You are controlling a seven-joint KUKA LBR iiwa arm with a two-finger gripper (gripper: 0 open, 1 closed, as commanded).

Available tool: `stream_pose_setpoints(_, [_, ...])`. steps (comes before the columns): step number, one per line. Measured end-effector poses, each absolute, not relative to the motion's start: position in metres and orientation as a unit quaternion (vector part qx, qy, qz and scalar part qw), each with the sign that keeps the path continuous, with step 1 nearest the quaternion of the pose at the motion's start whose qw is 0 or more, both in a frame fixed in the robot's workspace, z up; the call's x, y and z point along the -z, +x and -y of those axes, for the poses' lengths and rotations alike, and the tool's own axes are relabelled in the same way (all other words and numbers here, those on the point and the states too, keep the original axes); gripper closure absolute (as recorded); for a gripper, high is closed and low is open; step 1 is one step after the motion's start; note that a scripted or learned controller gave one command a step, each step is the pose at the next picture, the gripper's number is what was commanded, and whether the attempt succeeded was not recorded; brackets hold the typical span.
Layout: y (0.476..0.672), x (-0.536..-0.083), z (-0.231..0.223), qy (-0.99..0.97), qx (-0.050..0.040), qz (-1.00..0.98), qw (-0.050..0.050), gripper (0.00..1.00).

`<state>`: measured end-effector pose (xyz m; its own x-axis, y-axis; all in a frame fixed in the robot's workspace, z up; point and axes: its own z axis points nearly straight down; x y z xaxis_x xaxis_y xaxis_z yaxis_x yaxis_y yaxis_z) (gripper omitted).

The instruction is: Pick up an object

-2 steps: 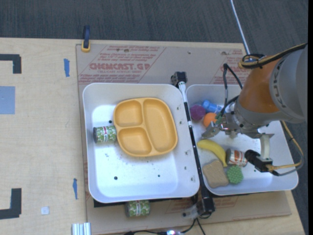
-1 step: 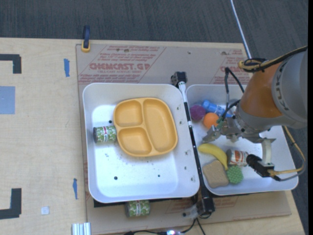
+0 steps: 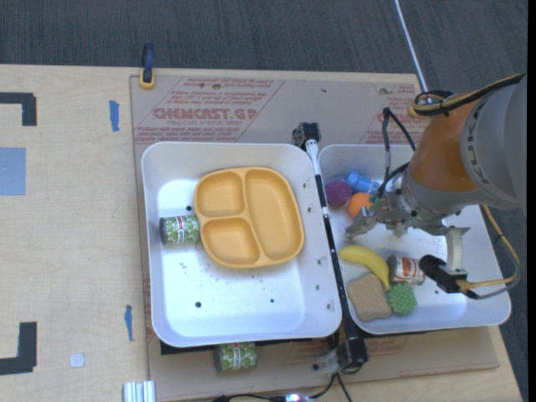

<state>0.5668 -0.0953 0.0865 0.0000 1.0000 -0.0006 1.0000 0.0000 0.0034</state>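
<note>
the grey arm with its orange band [image 3: 444, 153] reaches in from the right and hangs over the right white bin [image 3: 494, 308]. its pincer [image 3: 374, 216] sits low above the bin's upper left part, close to the toys there; i cannot tell how it is set.

just beside the pincer, toward the bin's upper left corner, lie a purple round toy [image 3: 338, 193], a small orange ball [image 3: 359, 203] and a blue plastic piece [image 3: 358, 179], all bunched together. below them a yellow toy banana [image 3: 367, 260] lies at a slant. near the bin's lower edge a tan slice of toy bread [image 3: 369, 296] touches a green bumpy ball [image 3: 402, 300], and a small red-and-white can [image 3: 408, 269] lies on its side just above that ball.

the left white bin [image 3: 167, 308] bears a yellow three-compartment plate [image 3: 249, 216], with a small green-labelled can [image 3: 178, 229] on its side against the plate's left edge. another green-labelled can [image 3: 235, 357] lies on the surface in front of that bin.
</note>
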Motion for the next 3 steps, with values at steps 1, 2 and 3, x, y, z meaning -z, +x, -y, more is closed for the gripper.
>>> stream_pose_setpoints(1, [0.563, -0.087, 0.095, 0.707, -0.0016, -0.707, 0.002, 0.0])
stream_pose_setpoints(2, [0.551, -0.087, 0.092, 0.707, -0.0017, -0.707, 0.002, 0.0])
stream_pose_setpoints(3, [0.579, -0.087, 0.096, 0.707, -0.0011, -0.707, 0.002, 0.0])
